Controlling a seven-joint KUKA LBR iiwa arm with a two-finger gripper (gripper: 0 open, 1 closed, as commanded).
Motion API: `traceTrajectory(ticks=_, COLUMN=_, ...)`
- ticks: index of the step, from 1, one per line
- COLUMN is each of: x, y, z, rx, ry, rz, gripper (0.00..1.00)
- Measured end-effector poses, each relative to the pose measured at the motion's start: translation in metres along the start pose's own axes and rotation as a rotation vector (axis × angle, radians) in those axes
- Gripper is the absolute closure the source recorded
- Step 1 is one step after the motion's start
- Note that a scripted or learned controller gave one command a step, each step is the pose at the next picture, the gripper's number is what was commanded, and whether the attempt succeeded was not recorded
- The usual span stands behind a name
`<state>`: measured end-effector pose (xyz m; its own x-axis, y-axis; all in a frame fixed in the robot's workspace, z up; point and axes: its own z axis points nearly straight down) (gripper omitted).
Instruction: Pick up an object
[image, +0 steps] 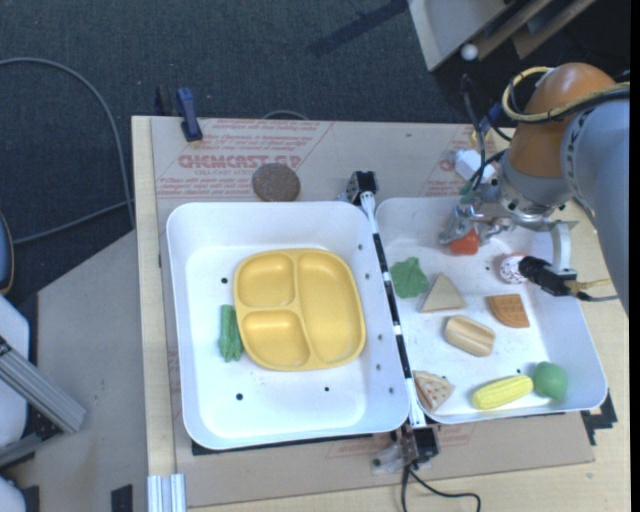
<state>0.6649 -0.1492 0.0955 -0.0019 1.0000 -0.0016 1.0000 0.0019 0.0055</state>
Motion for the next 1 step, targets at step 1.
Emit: traceTrajectory(ticks=1, x=0.0842, y=-0.0418, z=-0.0961, rx=0.004, ry=0.003, rz=0.0, gripper=1.0)
